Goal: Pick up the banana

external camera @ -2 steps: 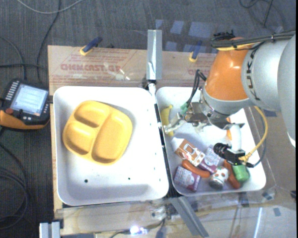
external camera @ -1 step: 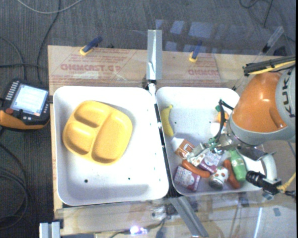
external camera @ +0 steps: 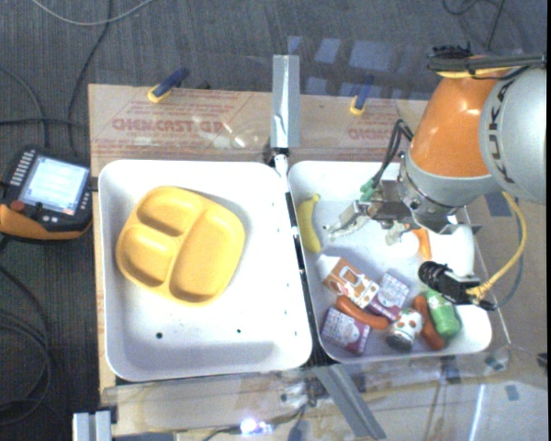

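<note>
The yellow banana (external camera: 308, 223) lies upright along the left wall of the right bin (external camera: 399, 175), its tip near the top. My gripper (external camera: 351, 220) hangs low in the right bin, a short way to the right of the banana and apart from it. The grey fingers (external camera: 347, 219) point left toward the fruit. The orange and grey arm covers the bin's upper right part.
A yellow divided plate (external camera: 181, 243) rests in the left bin (external camera: 138, 347). Several small packets, a can, a green bottle (external camera: 443, 315) and a carrot (external camera: 423, 241) crowd the right bin's lower half. A teach pendant (external camera: 41, 196) sits left of the bench.
</note>
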Controlling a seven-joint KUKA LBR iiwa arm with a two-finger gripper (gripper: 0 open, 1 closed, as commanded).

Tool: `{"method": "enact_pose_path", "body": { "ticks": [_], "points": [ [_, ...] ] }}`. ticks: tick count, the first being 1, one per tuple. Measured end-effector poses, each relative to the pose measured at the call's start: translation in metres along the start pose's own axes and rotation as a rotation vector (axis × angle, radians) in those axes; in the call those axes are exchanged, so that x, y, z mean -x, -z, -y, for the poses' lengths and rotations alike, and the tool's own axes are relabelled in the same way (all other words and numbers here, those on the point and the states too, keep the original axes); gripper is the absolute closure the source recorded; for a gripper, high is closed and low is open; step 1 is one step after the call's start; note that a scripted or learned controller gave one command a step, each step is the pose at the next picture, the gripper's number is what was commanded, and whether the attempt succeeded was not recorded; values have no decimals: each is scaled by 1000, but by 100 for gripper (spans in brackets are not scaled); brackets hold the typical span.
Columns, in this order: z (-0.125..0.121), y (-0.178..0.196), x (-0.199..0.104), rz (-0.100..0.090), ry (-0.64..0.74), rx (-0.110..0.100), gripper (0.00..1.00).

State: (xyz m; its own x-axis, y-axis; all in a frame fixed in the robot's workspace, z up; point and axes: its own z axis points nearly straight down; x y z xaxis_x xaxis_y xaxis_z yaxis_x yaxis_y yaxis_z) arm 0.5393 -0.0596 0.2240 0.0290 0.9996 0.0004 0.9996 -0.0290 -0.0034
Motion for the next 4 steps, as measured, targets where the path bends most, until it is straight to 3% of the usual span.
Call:
{"method": "enact_pose_path", "body": {
  "ticks": [1,2,3,4],
  "points": [
    [-126,-41,-81,4,196,1,0],
    [-74,38,3,5,539,1,0],
    [-52,-47,-170,-1,764,0,0],
    [45,-134,-167,5,977,16,0]
  ]
}}
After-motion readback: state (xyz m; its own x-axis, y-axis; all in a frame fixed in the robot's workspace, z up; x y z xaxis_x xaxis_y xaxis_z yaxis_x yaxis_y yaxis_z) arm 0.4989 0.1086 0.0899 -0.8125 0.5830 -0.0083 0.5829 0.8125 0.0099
